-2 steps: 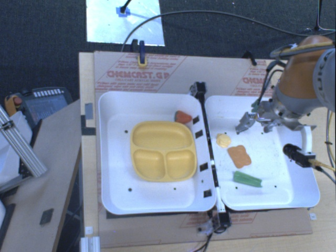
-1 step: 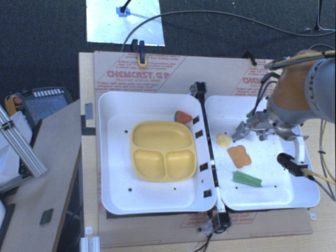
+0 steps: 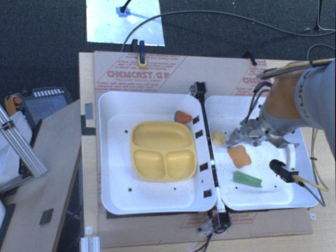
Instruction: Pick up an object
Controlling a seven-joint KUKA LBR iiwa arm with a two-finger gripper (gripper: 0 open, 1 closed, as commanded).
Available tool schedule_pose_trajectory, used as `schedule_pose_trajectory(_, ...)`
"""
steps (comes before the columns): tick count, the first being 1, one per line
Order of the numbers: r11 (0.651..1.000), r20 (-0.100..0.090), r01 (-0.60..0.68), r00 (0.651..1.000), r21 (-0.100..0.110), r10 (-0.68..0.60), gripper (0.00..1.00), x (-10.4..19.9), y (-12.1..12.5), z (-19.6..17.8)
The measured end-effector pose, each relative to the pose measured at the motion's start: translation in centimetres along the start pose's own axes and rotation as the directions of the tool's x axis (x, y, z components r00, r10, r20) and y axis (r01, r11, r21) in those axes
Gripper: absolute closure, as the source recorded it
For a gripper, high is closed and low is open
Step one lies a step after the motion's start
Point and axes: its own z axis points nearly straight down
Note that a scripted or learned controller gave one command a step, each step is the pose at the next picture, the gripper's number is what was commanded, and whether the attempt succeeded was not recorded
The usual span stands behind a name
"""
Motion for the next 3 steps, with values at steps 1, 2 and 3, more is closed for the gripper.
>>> schedule_pose_trajectory(1,1.000,0.001,0.000,1.000,-0.005,0.000,1.00,-0.1,0.1,-1.3)
schedule_pose_trajectory(2,1.000,0.001,0.003,1.000,-0.005,-0.003,1.00,0.4,-0.1,-5.8)
schedule_pose_trajectory(3,1.000,0.001,0.003,1.000,-0.007,-0.003,1.00,0.3,0.2,-10.1)
